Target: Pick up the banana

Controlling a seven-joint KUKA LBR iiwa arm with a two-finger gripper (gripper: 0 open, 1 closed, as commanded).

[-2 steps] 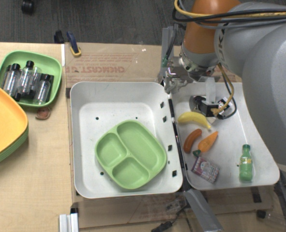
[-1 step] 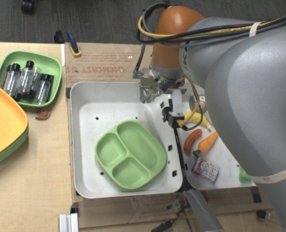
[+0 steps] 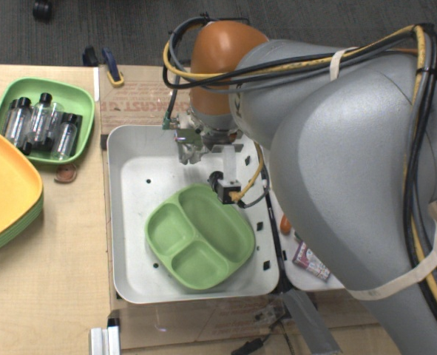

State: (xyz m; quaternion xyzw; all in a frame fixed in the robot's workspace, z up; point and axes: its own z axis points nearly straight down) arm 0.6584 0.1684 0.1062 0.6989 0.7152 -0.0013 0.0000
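One white bin [image 3: 126, 220] holds a green divided plate [image 3: 200, 235], three compartments, smooth plastic. Gripper [image 3: 190, 152] hangs above the bin's far part; whether it grasps anything I cannot tell. Farther left, a green tray [image 3: 81, 109] holds small, perhaps glass, bottles [image 3: 42, 126], beside stacked yellow plates [image 3: 7, 191].

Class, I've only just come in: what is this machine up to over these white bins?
A grey KUKA arm reaches in from the right, its gripper hanging over the far end of the left white bin. A green divided plate lies in that bin. Whether the gripper has hold of anything can't be made out, and I can't spot a banana. Off to the left, a green tray holds small bottles beside stacked yellow plates.
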